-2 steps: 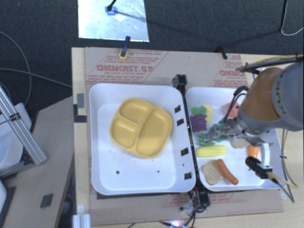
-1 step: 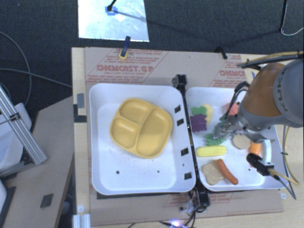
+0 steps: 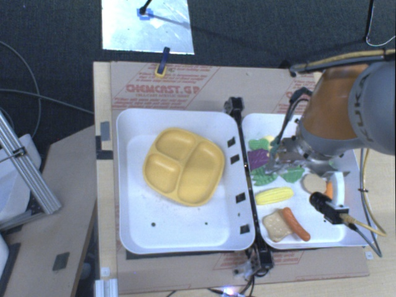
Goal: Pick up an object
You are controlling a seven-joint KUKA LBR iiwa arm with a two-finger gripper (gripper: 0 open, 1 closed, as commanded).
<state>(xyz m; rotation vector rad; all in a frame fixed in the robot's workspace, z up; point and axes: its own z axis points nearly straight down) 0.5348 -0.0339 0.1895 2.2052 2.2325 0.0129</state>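
Nearest the camera, the right bin (image 3: 352,237) held most of the toy food: a slice of toast (image 3: 276,226) lay at its front, with a sausage (image 3: 296,224) just beside it on the right, the two touching or nearly so. Just behind them sat a yellow corn cob (image 3: 274,195), lying across the bin. Right of the corn, a pale round piece (image 3: 314,182) and an orange carrot-like piece (image 3: 330,190) lay near the arm's cabling and a black fitting (image 3: 327,208).

Further back, the end effector (image 3: 279,161) was low in the right bin, set down among a purple piece (image 3: 257,159), green leafy pieces (image 3: 291,176) and another green piece (image 3: 260,145) with a bit of yellow behind it. Whether its fingers were apart or together could not be told, since the metal parts blended with the food beneath them. Nothing was plainly seen between them.

Behind and to the right, the arm (image 3: 365,110) reached in with its grey wrist bent downward and its orange band (image 3: 328,101) above, hiding the bin's far right corner.

The left bin (image 3: 133,228) held one thing, a yellow divided plate (image 3: 184,166) with three compartments, lying flat near the middle. Both bins rested on a cardboard sheet (image 3: 185,85) on the tabletop (image 3: 68,166). At the far side lay a shiny foil-like panel (image 3: 147,17).
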